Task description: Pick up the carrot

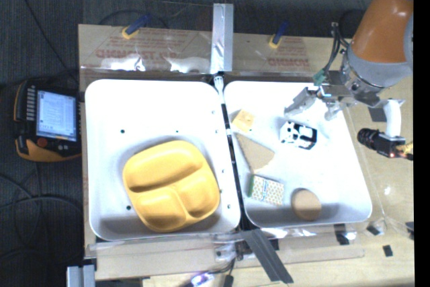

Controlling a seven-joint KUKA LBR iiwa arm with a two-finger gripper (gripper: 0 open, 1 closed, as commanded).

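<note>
My gripper (314, 107) hangs over the back of the right bin (356, 171), reaching in from the right. Its two grey fingers (296, 105) are spread apart, so it stands open with nothing between them. Just below it a small black-and-white object (297, 134) lies on the bin floor. A pale yellow wedge (243, 120) sits near the divider. In front of that lies a tan triangular piece (259, 154). Toward the front are a green-and-white patterned box (267, 189) and a round tan object (306, 203).
The left bin (107, 111) holds a yellow divided plate (171, 183) in its front half. A metal divider (228, 144) separates the bins. A handheld pendant with a screen (48, 119) lies left of the bench.
</note>
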